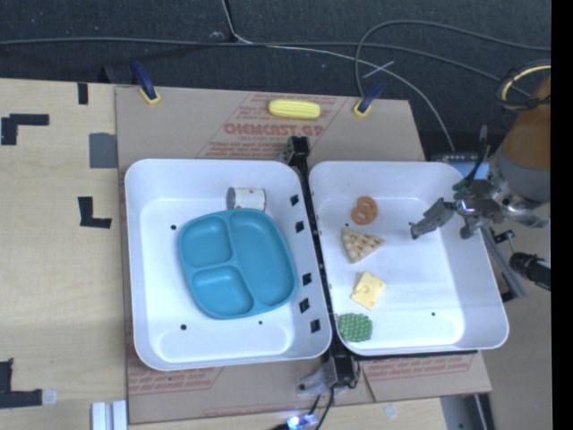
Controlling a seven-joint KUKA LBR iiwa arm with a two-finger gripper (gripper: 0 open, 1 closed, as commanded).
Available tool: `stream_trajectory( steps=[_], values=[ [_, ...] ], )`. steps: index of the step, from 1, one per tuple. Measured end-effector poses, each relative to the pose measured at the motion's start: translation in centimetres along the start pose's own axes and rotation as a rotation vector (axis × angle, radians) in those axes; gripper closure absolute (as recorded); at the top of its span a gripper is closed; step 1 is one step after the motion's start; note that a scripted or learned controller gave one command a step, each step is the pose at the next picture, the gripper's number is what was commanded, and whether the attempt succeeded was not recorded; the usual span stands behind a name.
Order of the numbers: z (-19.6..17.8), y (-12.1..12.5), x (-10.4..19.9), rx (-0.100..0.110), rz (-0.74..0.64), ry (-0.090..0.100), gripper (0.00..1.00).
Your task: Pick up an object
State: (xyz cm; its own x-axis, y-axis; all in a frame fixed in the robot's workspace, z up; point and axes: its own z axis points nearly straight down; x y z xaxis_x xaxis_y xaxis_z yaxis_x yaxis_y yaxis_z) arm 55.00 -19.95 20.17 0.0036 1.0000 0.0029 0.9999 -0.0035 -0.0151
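The two-finger gripper [445, 219] hangs over the right white bin [466, 321], fingers apart and holding nothing. A brown pretzel-shaped ring [364, 210] and a tan waffle wedge [360, 244] lie well apart to its left.

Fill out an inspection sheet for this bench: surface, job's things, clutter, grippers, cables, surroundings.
Surface: cardboard sheet on a wooden bench, held by two blue-and-yellow clamps; left bin and right bin side by side on it.
Job's things: right bin holds a pretzel, a triangular waffle piece, a yellow cheese block and a green round piece; left bin holds a blue divided plate and a small can lying at the plate's far edge.
Clutter: yellow banana-like toy on the cardboard behind the bins.
Grippers: gripper over the right bin's right part, holding nothing; jaws' state unclear.
Cables: thin cables across the dark floor behind.
Surroundings: black tape marks on the bench at left.
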Motion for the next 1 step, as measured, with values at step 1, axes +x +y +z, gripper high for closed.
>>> stream_trajectory(
  steps=[1],
  values=[
    [-0.84,0.30,0.06,-0.014,-0.004,-0.003,0.00]
  ],
)
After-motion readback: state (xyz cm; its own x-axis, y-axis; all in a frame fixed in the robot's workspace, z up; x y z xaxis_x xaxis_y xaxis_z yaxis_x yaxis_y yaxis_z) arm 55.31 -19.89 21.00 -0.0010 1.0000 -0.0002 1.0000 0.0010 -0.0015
